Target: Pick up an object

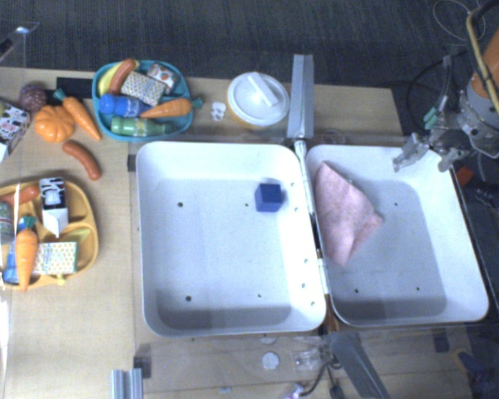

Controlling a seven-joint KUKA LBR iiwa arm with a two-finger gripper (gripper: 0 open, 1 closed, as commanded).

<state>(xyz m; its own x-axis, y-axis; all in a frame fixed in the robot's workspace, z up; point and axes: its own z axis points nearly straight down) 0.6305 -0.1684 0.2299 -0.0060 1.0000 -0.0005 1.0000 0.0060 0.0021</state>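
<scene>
Even bright light, soft shadows, slightly blurry pic.

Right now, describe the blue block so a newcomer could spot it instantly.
Two white bins sit side by side; take the left bin. Near its upper right corner, close to the divider, lies the blue block. It is small, dark blue and hard-edged, unlike the soft pink cloth in the right bin.

No readable text anywhere in view.
Printed cartons far from the gripper, across both bins: patterned boxes in the blue bowl (143,98), black-and-white carton in the yellow tray (41,233), another carton (7,127) at the bench's far edge. All carry print, too small and blurred to read. No numbers, brands, signs legible.
</scene>
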